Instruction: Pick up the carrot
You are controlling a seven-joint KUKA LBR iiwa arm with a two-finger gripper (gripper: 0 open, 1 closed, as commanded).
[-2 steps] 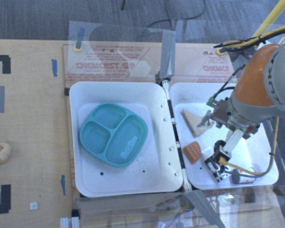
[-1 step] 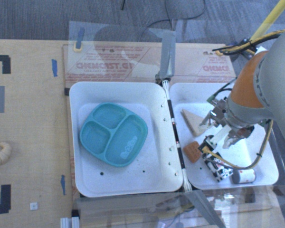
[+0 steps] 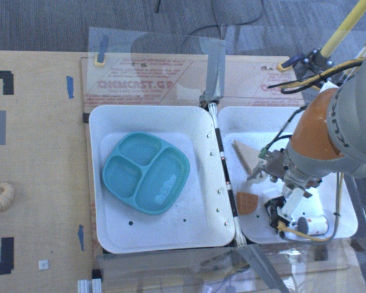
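An orange-brown rounded piece [image 3: 247,202] lies in the right bin [image 3: 232,124] against its left wall near the front; it is the only carrot-coloured thing here, and its shape is unclear. My gripper [image 3: 258,171] hangs over the right bin, just above and to the right of that piece, its grey tip pointing left. It also sits just right of a tan wedge [image 3: 243,154] lying further back in the same bin. Nothing shows held at the tip. The arm's orange band and wrist hide the bin's middle and right side.
The left bin [image 3: 104,224] holds a teal divided plate [image 3: 146,172]. The ridge [image 3: 221,176] between the two bins runs close to the left of the orange piece. A pale croissant-shaped thing [image 3: 0,198] lies on the bench far left.
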